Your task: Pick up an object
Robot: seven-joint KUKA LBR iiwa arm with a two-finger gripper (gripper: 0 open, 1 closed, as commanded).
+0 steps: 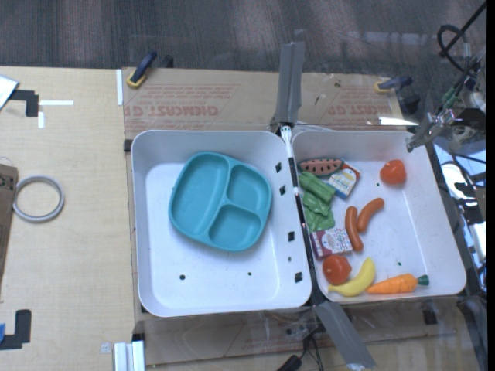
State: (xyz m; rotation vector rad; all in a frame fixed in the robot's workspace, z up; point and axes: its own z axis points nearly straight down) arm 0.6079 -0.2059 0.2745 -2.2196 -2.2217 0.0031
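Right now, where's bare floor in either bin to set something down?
Left bin: wide strip below the teal plate. Right bin: patch between the tomato and the carrot. Crowded along the divider: green beans, sausages, banana.

Bench: pale wooden benchtop [69, 130], a brown cardboard sheet [201, 99] at its far side.
Floor: dark grey ribbed flooring [193, 14] beyond the far edge.

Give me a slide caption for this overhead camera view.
Teal divided plate in the left bin; toy foods, including a carrot and banana, in the right bin.
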